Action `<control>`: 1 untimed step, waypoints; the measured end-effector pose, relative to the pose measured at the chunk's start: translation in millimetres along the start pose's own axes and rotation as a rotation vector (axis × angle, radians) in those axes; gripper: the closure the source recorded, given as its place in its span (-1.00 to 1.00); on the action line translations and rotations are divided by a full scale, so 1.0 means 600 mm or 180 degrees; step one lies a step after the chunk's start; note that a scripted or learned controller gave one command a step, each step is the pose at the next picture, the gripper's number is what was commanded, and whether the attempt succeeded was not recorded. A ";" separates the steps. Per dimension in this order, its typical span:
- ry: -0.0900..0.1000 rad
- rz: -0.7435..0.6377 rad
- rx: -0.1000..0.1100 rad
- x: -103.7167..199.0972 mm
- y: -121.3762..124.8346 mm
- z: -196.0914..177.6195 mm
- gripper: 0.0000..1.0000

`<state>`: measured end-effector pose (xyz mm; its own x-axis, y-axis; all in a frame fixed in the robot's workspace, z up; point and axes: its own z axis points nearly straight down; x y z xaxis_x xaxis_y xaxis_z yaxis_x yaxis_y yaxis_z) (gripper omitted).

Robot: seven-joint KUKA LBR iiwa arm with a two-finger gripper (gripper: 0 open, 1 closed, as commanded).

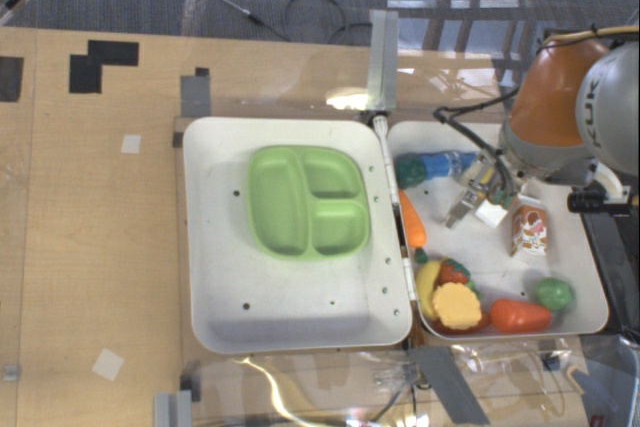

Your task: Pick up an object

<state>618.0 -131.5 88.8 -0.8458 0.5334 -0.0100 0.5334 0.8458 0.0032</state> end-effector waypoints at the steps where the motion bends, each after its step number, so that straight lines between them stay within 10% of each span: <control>1: -0.0004 -0.0055 -0.0005 0.026 -0.061 -0.001 -1.00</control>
<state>585.2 -154.3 89.3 -0.8549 0.5187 -0.0115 0.5187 0.8550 0.0047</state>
